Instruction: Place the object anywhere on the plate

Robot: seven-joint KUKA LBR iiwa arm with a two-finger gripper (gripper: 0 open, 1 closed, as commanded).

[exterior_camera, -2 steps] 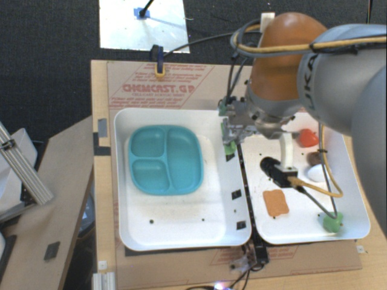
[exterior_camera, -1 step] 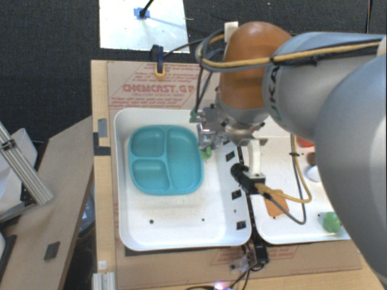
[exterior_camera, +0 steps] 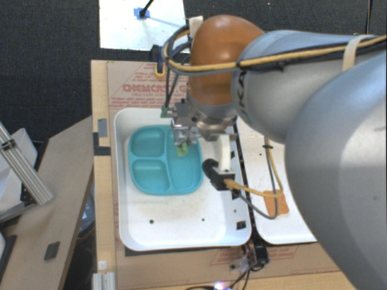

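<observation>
A: Notes from beside the desk [exterior_camera: 66, 162]. The arm [exterior_camera: 314, 95] reaches in from the right, and its claw [exterior_camera: 183, 142] hangs over the left bin [exterior_camera: 181, 231], above the right edge of the teal plate [exterior_camera: 166, 161].

B: Is it carrying anything?

A: A small green object [exterior_camera: 182, 151] shows right at the claw's tip, over the plate's large right-hand compartment. It looks pinched there, but the wrist hides the detail, so I can't tell whether the claw is spread or pressed together.

B: Which step, then?

A: Delivery, I'd judge: object brought over the plate, release not yet made. The next move calls for a short lowering and letting go, kept inward from the rim, since the object sits near the plate's edge and could drop onto the bin floor.

B: Contents of the bins?

A: Left bin: the three-part plate, with a few dark specks on the white floor. Right bin [exterior_camera: 284, 228]: mostly hidden under the arm; an orange cable [exterior_camera: 269, 193] loops across it. I can't make out anything else inside.
</observation>
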